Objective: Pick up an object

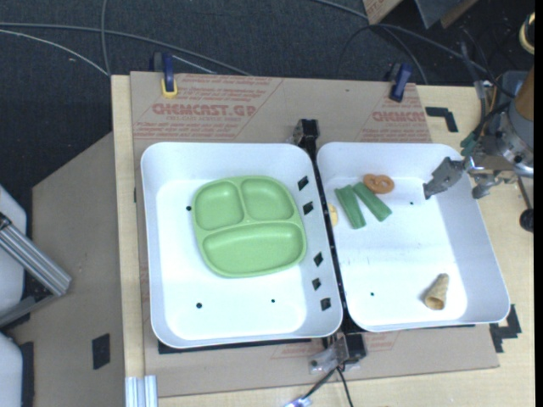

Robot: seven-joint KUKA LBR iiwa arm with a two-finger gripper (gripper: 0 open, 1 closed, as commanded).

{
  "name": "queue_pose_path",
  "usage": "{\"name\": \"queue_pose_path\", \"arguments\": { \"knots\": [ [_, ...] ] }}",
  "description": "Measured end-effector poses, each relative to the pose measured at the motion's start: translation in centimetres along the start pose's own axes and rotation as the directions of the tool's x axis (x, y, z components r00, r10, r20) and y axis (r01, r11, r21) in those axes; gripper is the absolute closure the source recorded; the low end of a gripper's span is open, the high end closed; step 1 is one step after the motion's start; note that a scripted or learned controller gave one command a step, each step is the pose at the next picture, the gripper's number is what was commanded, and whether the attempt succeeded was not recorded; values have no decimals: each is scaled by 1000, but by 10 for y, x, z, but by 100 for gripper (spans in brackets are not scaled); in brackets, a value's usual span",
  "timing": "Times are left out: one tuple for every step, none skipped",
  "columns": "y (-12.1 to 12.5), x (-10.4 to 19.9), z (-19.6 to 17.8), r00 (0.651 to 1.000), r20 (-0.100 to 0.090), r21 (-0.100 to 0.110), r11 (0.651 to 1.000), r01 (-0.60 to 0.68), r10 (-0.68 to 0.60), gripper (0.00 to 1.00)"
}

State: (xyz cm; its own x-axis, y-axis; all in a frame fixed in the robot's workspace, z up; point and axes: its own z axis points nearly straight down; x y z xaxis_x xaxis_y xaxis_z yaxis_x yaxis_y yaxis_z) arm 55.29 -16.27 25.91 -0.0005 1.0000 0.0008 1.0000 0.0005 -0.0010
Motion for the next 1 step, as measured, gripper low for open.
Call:
{"name": "queue_pose_path", "arguments": {
  "knots": [
    [-10, 1, 56, 1000, -2, 6, 1000, -2, 2, 0]
  ]
}}
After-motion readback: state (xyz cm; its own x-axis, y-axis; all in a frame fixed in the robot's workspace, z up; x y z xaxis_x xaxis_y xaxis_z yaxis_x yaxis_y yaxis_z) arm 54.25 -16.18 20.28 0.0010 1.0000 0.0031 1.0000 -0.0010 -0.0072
